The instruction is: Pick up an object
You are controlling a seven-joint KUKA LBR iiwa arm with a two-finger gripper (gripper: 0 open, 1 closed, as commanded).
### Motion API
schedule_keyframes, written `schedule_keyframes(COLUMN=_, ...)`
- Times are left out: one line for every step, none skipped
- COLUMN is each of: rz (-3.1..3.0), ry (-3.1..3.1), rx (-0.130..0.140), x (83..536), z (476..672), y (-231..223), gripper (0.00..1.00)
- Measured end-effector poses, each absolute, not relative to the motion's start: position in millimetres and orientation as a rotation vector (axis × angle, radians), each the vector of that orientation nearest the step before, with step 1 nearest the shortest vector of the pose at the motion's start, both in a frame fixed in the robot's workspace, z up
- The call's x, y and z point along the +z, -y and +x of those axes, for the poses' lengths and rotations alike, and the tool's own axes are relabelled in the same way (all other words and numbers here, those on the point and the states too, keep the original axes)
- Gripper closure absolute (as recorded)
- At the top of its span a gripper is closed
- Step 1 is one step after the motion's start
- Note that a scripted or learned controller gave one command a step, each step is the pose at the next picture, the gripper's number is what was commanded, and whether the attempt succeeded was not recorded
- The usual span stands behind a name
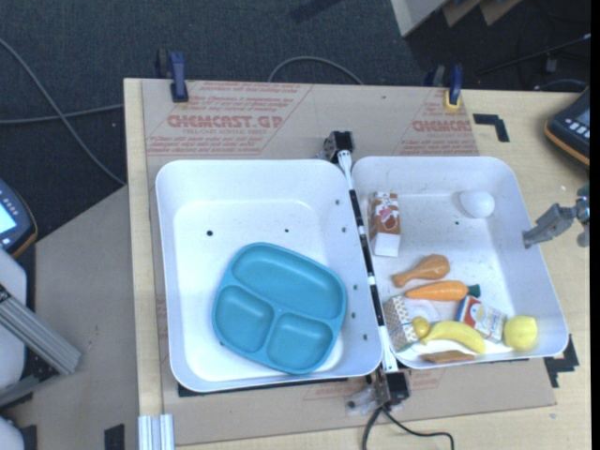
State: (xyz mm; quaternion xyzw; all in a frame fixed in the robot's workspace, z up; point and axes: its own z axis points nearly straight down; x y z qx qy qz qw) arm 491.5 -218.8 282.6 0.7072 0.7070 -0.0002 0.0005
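Note:
The right bin (525, 279) holds several small items. A brown and white carton (384, 223) lies by its left wall and a white ball (476, 202) sits near the back. Toward the front lie a toy drumstick (422, 270), a carrot (441, 291), a banana (452, 335), a yellow fruit (521, 331), a small red and white pack (483, 319) and a patterned box (398, 315). My gripper (553, 223) hangs at the right rim of this bin, apart from all the items, with nothing seen in it.
The left bin (187, 214) bears a blue divided plate (278, 306). Black clips (339, 143) join the bins along the middle seam. Blue clamps (175, 69) hold the board at the back. A dark device (574, 127) sits at the far right.

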Motion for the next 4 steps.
schedule_keyframes(rz=2.225, ry=-2.241, rx=-0.007, x=137, z=506.8, y=138, gripper=0.00)
schedule_keyframes(rz=2.221, ry=-2.229, rx=0.002, x=84, z=529.5, y=110, gripper=0.00)
schedule_keyframes(rz=2.214, ry=-2.213, rx=0.015, x=101, z=533.8, y=113, gripper=1.00)
schedule_keyframes(rz=2.207, ry=-2.226, rx=0.014, x=190, z=555.6, y=52, gripper=1.00)
